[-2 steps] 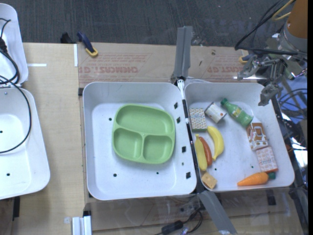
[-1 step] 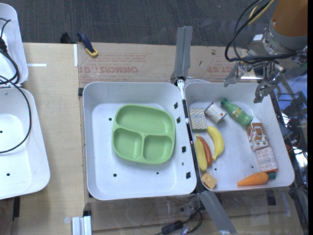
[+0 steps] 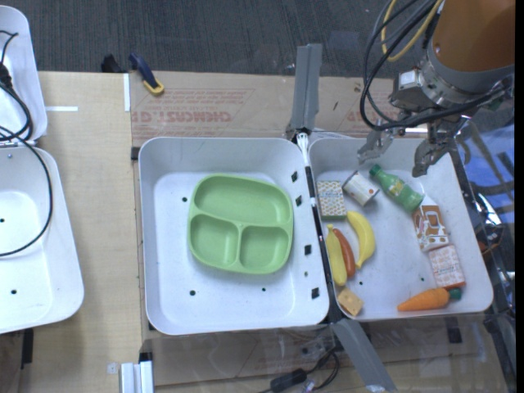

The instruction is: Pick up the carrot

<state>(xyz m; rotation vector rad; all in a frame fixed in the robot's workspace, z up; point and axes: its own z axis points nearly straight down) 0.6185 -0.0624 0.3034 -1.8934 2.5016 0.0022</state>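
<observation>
The approach is barely begun — the gripper (image 3: pixel 400 149), fingers spread apart and empty, hangs over the right bin's (image 3: pixel 473 219) far end, so it must travel toward the near edge and descend on the carrot (image 3: pixel 425 300) — lying by the bin's near wall.

An orange, tapered plastic carrot (image 3: pixel 425 300) with a small green stub at its thick end is lying flat on its side on the floor of the right-hand shallow white bin (image 3: pixel 393 277), close to that bin's near right corner. Its thick, green-tipped end is pointing toward the bin's right wall, and its narrow tip is pointing left toward the bin's middle, the whole body sitting slightly tilted so that the thick end is resting a little farther from the near rim. Nothing is covering it; it is lying fully exposed and unheld.
</observation>
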